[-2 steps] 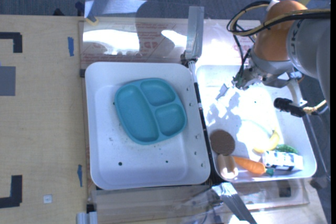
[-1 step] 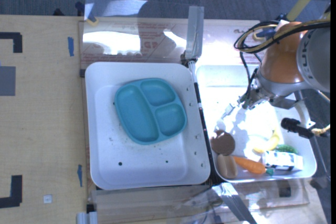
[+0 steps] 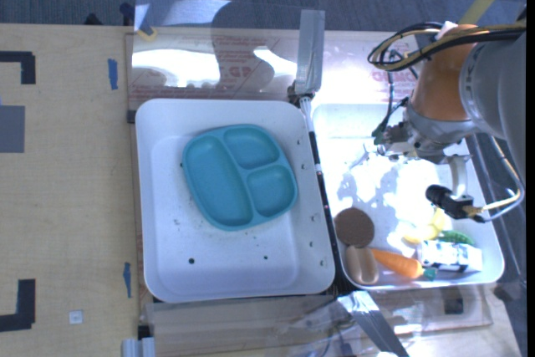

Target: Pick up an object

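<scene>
Tool (image 3: 399,148) hangs over the 12 o'clock end of the right bin (image 3: 347,171), above bare floor with nothing under it. Glare washes that area out, so I can't tell how far open it is, and I see nothing in its grasp. The pickable stuff is piled at the 5–6 o'clock end of that bin: brown disc (image 3: 354,226), with a tan block (image 3: 361,265) just at its 6 o'clock, and a carrot (image 3: 395,263) lying with its thick end against the block and pointing toward 4 o'clock. A white packet (image 3: 451,255) is at the carrot's 3 o'clock, and a yellow piece (image 3: 436,223) and a green piece (image 3: 456,237) sit at the packet's 12 o'clock. My pick is the carrot. It looks like a light, rigid toy, probably smooth plastic, so it's likely slippery along its taper. I'd close across the thick half, square to its long axis; a grip near the tip would likely squirt out. The block and packet crowd both ends, so come straight down at mid-body. The disc is flat and low, a poor pinch target. The teal plate (image 3: 240,176) sits alone in the middle of the left bin (image 3: 234,255); it looks stiff and light but wide, so the only hold is its rim. The table itself carries nothing loose worth going for.
</scene>
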